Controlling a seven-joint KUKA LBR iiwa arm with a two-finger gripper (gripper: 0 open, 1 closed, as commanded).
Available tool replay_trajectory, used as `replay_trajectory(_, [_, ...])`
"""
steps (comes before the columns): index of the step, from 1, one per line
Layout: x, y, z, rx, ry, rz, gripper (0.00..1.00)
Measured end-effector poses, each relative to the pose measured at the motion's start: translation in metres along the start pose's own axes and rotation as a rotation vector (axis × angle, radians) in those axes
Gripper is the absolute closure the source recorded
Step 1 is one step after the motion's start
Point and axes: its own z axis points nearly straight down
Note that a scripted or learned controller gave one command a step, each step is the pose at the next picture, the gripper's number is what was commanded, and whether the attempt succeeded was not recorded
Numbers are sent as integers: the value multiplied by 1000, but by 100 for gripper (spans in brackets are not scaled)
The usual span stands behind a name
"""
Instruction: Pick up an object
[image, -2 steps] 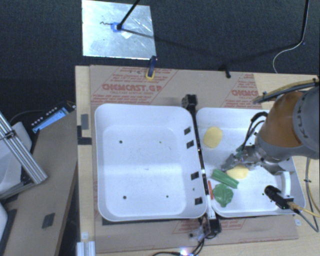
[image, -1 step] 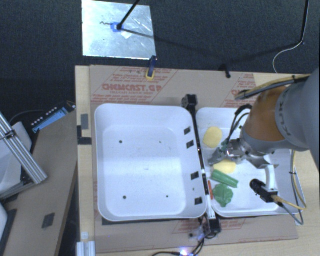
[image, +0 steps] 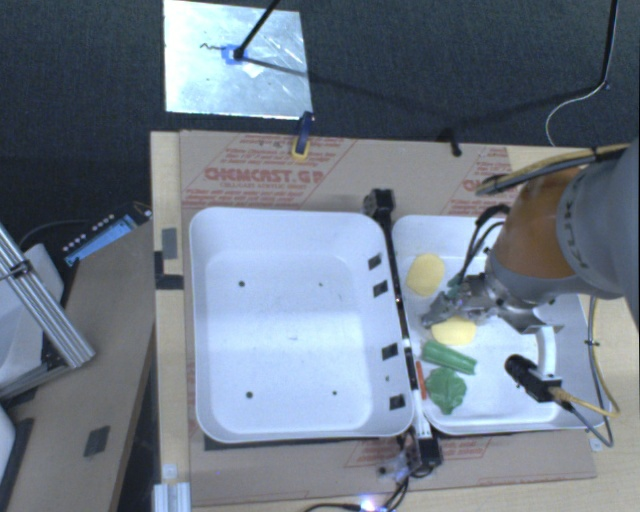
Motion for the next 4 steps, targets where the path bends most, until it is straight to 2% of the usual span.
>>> replay_trajectory(1, [69,21,-94,-5,2,-5,100])
replay_trajectory(2, [65,19,-89,2,1,2,0])
replay_trajectory(3, [-29,86,-101,-5,-5,8,0])
replay_trajectory(4, [5,114,17,4,2,-2,0])
